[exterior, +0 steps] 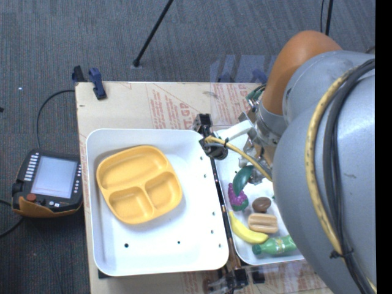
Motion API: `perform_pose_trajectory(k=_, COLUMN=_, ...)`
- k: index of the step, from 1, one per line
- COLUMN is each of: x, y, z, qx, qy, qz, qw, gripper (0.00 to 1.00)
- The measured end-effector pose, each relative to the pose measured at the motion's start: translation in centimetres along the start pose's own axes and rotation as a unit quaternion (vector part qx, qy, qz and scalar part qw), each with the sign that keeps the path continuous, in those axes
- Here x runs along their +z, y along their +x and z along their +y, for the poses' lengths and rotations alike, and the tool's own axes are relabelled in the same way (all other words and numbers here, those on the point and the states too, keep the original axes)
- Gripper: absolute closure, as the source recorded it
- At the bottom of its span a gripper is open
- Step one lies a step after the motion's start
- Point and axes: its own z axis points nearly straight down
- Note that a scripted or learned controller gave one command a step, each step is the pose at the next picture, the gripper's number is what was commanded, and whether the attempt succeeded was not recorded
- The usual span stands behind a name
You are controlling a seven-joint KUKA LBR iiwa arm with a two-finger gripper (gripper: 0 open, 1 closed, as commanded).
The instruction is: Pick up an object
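Observation:
The right bin (234, 131) holds several toy foods: a purple grape bunch (237, 198), a dark green piece (242, 177) just above it, a brown round piece (261, 204), a tan hot-dog bun (263, 223), a yellow banana (242, 230) and a green bottle (277, 245). My gripper (260, 155) hangs low over the back of this bin, just above and right of the dark green piece, with a yellow cable looped beside it. The big grey arm (331, 164) hides the bin's right part. I see nothing clearly held.
The left bin (98, 225) carries a yellow divided plate (139, 182) in its upper left half. A blue clamp (97, 83) sits on the bench's back left corner. On the floor to the left lies a teach pendant (49, 182).

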Motion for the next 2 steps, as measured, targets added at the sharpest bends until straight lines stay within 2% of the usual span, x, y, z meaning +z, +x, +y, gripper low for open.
perform_pose_trajectory(k=1, x=1.0, y=3.6, z=-4.4, qx=0.043, qy=0.002, qz=0.0, qw=0.9991, gripper=1.0)
perform_pose_trajectory(k=2, x=-3.7, y=3.6, z=6.9, qx=0.002, qy=0.0, qz=0.001, qw=1.0, gripper=1.0)
